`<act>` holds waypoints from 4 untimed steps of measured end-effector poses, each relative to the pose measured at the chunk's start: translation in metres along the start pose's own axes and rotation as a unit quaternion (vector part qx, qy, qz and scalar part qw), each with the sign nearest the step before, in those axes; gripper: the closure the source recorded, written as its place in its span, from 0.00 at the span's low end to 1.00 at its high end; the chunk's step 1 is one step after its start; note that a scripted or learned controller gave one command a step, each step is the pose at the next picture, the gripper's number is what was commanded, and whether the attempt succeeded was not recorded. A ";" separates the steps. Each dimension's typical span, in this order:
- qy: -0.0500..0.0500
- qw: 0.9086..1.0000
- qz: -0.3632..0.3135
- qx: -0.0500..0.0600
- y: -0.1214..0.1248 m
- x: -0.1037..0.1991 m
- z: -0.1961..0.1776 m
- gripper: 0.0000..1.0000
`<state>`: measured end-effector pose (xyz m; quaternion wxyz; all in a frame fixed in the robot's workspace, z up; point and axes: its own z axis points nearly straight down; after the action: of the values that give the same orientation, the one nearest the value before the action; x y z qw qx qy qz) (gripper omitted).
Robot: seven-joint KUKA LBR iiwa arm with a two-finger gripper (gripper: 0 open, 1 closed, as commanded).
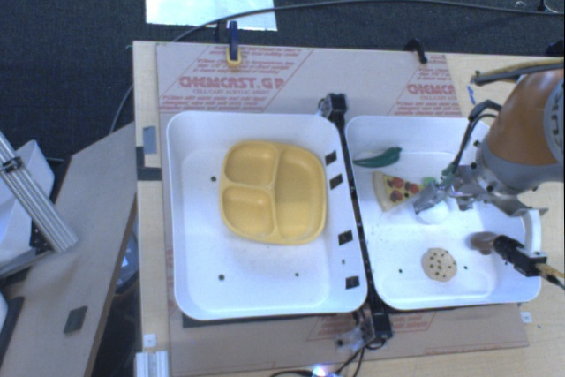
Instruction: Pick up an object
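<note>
The claw (434, 200) sits low in the right white bin (402, 300) (I cannot tell its grip) — the toy pizza slice (395, 189) touches it at nine o'clock.

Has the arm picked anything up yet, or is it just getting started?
Nothing looks lifted yet. The gripper is down in the right bin, at a small white object beside the pizza slice; whether it grips that I cannot tell. The cookie, the green pepper and a small brown piece lie on the bin floor, and the yellow plate sits in the left bin. Grasping and lifting remain.
</note>
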<state>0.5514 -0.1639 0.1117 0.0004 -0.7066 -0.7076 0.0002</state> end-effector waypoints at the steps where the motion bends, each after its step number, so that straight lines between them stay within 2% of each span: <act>1: 0.000 1.000 0.000 0.000 0.000 0.000 0.028 0.00; 2: 0.000 1.000 0.000 -0.002 0.001 0.000 0.017 1.00; 3: -0.001 1.000 -0.002 -0.003 0.006 0.001 -0.047 1.00; 4: -0.001 1.000 -0.002 -0.003 0.015 0.000 -0.094 1.00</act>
<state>0.5666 -0.1635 0.2059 -0.0025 -0.7051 -0.7091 -0.0013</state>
